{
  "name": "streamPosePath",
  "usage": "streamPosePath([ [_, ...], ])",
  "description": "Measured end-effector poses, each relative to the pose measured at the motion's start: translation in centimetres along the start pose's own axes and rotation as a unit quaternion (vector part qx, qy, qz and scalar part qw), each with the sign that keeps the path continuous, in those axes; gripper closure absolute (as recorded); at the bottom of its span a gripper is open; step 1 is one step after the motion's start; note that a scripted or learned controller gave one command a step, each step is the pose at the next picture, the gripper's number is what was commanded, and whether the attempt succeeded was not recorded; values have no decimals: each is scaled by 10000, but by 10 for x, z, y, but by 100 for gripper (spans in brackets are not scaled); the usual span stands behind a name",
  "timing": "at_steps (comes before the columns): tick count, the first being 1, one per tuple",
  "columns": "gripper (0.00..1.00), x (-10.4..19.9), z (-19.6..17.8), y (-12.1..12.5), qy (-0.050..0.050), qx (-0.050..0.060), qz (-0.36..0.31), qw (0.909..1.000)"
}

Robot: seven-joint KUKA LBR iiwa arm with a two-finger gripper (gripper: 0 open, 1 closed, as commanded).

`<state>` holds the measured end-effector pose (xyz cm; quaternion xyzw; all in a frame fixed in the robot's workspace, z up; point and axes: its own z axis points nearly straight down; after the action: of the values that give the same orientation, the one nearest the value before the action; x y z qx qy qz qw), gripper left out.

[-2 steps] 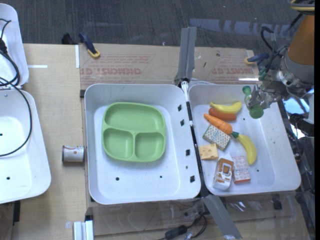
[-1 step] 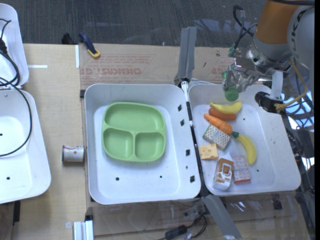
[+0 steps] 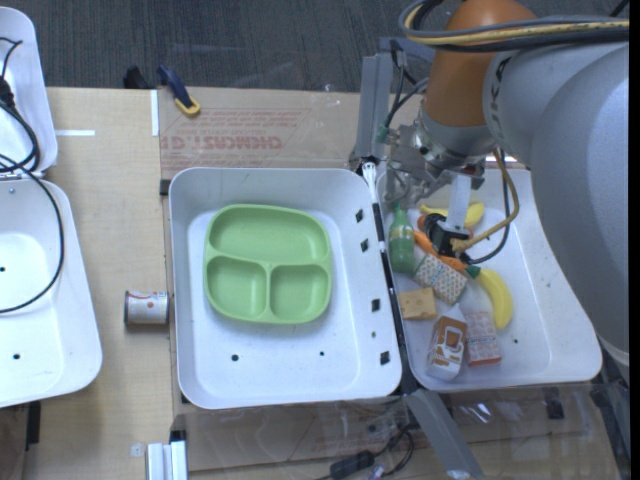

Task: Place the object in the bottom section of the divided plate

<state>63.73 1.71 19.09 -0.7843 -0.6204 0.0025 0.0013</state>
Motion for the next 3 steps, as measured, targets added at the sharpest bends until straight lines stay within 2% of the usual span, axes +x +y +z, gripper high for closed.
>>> streamPosePath([
  [1, 100, -61, -76, 30, -1, -13, 1143, 9934],
  [2, 100, -104, 2, 21, -1, -2, 1252, 9921],
  [3, 100, -114, -167, 0, -1, -7, 1565, 9877],
])
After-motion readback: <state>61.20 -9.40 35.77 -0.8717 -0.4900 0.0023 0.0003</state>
